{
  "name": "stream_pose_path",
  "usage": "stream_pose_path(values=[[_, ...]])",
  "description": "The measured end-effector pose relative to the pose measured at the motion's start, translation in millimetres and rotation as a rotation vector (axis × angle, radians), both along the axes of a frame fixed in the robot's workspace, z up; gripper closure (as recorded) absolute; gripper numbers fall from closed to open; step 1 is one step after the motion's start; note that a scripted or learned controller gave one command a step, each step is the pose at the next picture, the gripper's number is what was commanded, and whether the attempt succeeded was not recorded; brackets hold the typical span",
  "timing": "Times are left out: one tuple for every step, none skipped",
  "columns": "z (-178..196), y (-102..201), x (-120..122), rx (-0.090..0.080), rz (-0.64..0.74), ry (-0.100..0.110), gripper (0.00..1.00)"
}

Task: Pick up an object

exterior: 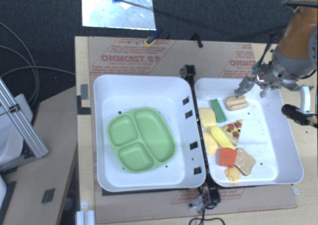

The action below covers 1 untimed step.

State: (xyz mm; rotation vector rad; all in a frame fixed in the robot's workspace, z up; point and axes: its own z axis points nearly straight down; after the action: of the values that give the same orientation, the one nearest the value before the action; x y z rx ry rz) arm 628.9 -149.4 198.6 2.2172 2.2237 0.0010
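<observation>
Bench with two white bins | left bin (107,119) holds a green tray (141,139) | right bin (283,149) holds toy food | gripper (244,88) hangs just above the bun (237,103), jaw state impossible to tell | advice: centre over the bun, descend straight, close across its short side.

Your arm (298,35) comes in from the right side of the scene, toward the far right corner. Its orange band sits highest in view, with the grey wrist just below it, angled down and to the left. Your end effector (244,88) hangs at the arm's left end, its grey tip pointing down and leftward. Whether its tip is parted or closed is too small to tell.
</observation>
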Motion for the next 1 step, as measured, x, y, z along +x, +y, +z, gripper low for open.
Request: stream_pose_path(values=[[-106.1, 13.9, -68.0, 0.004, -0.004, 0.008, 0.00]])
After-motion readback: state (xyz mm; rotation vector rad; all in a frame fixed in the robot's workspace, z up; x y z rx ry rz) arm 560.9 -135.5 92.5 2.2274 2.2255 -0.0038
